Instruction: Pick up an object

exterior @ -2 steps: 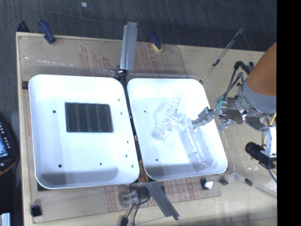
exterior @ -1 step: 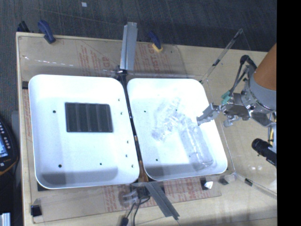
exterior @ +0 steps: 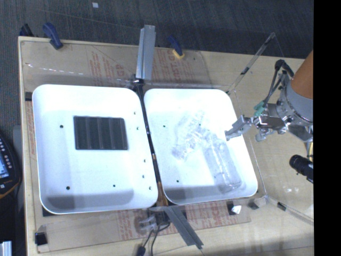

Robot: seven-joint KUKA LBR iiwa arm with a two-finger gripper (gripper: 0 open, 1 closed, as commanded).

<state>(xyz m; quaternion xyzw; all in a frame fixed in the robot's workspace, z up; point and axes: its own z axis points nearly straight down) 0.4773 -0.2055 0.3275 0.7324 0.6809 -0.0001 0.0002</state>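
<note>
A dark grey ribbed rectangular block (exterior: 100,133) lies flat in the left white bin (exterior: 48,191). In the right white bin (exterior: 160,103) a clear plastic bottle (exterior: 224,167) lies on its side, slanting toward the near right corner. A crumpled clear plastic piece (exterior: 189,135) sits just left of it. My gripper (exterior: 236,130) hangs over the right rim of the right bin, above the bottle's far end, with nothing seen in it. The grey arm with its orange band (exterior: 301,79) comes in from the right.
A metal bar (exterior: 145,52) stands at the back between the bins. Blue clamps (exterior: 53,35) hold the bench's far edge. A thin rod (exterior: 256,57) slants up behind the right bin. A bracket (exterior: 178,225) lies at the front.
</note>
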